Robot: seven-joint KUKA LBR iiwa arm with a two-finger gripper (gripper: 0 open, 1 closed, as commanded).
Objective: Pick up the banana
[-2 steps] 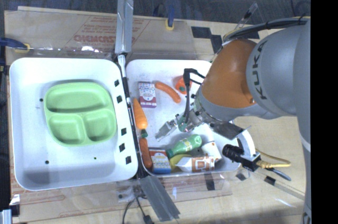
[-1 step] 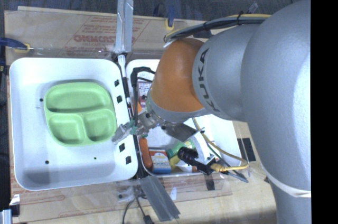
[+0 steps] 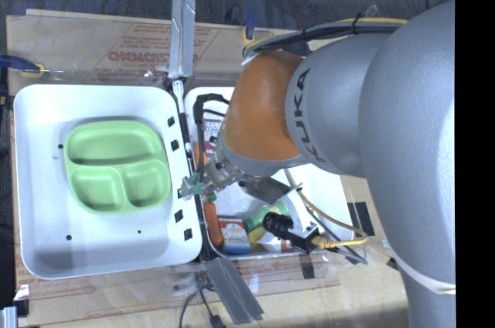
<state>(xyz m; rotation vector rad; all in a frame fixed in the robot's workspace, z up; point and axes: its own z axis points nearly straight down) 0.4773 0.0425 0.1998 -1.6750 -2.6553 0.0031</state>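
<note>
The grey arm with its orange band (image 3: pixel 259 114) reaches over the right bin (image 3: pixel 207 98) and hides most of it. The gripper (image 3: pixel 203 184) hangs low at that bin's left wall, close to the divider between the bins. I cannot make out a banana for certain. A small yellow-green patch (image 3: pixel 256 223) peeks out under the wrist, near the bin's front; it may be part of the banana. Nothing is visible between the fingers.
The left bin (image 3: pixel 39 164) holds a green divided plate (image 3: pixel 117 164). In the front of the right bin lie a small red and blue box (image 3: pixel 234 235) and an orange elongated thing (image 3: pixel 210 218) along the left wall. A metal bar (image 3: pixel 182 36) stands behind the divider.
</note>
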